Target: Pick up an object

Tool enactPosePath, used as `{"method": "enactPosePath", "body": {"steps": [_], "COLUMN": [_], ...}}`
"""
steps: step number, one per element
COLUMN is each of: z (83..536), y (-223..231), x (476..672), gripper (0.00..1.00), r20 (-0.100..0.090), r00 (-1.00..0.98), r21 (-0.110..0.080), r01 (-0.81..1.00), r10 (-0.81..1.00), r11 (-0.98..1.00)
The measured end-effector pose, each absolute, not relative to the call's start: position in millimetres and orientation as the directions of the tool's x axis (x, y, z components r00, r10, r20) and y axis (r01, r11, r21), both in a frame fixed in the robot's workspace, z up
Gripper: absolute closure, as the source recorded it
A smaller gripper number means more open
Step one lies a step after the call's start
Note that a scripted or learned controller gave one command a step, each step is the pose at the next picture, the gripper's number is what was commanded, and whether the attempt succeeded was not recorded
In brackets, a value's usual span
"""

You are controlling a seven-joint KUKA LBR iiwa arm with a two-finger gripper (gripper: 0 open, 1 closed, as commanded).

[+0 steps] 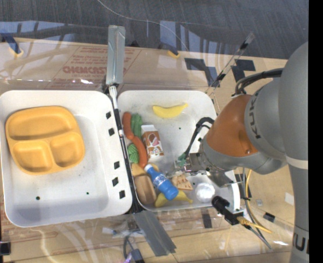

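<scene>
The right bin (194, 100) holds a yellow banana (169, 110) near its far wall. Along its left side lie a red and orange sausage-like toy (135, 138), a green piece (134, 152) and a small brown and white carton (153, 143). At the near end lie a blue bottle with a white cap (162, 183), a bread-like brown piece (144, 189) and a cracker-like packet (182, 181). My gripper (190, 166) is low in the bin's near right part, just beside the packet and the bottle. The wrist hides its fingers.
The left bin (19, 207) holds a yellow divided tray (44, 137). A grey divider bar (115, 53) stands between the bins at the back. The arm's grey body and orange band (232, 133) cover the right bin's right edge. Cables (249, 218) lie on the bench at the near right.
</scene>
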State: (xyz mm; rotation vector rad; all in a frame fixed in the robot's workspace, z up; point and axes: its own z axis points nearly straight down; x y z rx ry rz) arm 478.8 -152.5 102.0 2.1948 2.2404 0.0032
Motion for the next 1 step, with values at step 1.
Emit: {"method": "enactPosePath", "body": {"steps": [1], "z": [231.4], "y": [-24.9], "x": [540.8], "gripper": [1.00], "r20": [0.004], "r00": [0.337], "r21": [0.001], "r01": [0.941], "r10": [0.941], "r11": [-0.337]}}
